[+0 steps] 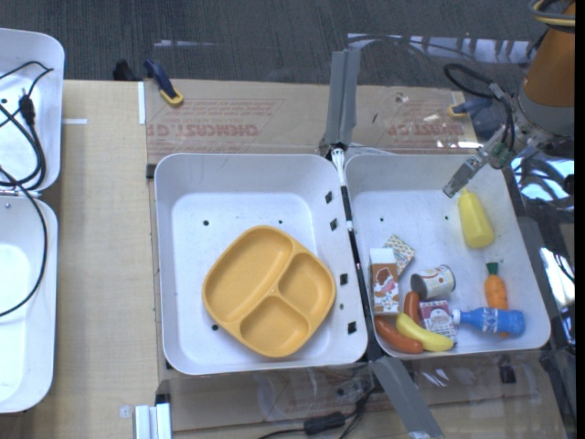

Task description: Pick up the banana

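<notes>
The banana (426, 334) is small and yellow. It lies at the front of the right bin (535, 273), resting against a red sausage (395, 336) and a small red-and-white carton (438, 317). My gripper (462, 179) hangs over the back of the right bin, just above the top of a yellow bottle (475, 220). It is far behind the banana and to its right. Nothing shows in its grasp.
The right bin also holds a carrot (495, 291), a blue-capped bottle (491, 320), a small can (435, 281) and snack cartons (386, 282). A yellow divided plate (268, 290) lies in the left bin (183, 245). The arm's orange band (558, 67) is at the upper right.
</notes>
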Available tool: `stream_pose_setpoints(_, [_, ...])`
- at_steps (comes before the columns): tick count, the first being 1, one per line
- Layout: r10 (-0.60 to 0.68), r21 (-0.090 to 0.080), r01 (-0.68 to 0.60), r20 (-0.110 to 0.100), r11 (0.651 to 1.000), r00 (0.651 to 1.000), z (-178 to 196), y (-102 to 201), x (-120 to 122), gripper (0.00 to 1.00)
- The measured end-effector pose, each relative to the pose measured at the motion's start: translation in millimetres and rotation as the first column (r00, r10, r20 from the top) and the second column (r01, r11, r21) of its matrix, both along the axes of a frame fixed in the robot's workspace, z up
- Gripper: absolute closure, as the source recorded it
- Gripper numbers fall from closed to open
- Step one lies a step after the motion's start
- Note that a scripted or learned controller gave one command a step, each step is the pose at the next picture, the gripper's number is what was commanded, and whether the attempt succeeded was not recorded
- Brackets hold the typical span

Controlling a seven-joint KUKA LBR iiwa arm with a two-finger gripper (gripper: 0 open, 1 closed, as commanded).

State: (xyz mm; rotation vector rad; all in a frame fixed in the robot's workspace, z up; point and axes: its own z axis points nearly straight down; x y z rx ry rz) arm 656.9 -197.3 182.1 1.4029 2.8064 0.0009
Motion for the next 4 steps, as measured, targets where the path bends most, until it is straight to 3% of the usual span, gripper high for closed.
stream_pose_setpoints(1, [0.009, 0.0, -0.009, -0.001, 1.0, 1.0, -89.3, -24.9, -22.5, 0.0])
stream_pose_setpoints(2, [-0.031, 0.001, 0.031, -0.001, 1.0, 1.0, -89.5, -14.4, -53.9, 0.0])
stream_pose_setpoints(3, [-0.034, 0.001, 0.034, 0.004, 0.999, 0.999, -79.3, -14.7, -52.5, 1.0])
stream_pose_setpoints(4, [-0.117, 0.001, 0.117, -0.002, 0.993, 0.993, 34.3, 73.9, -28.8, 1.0])
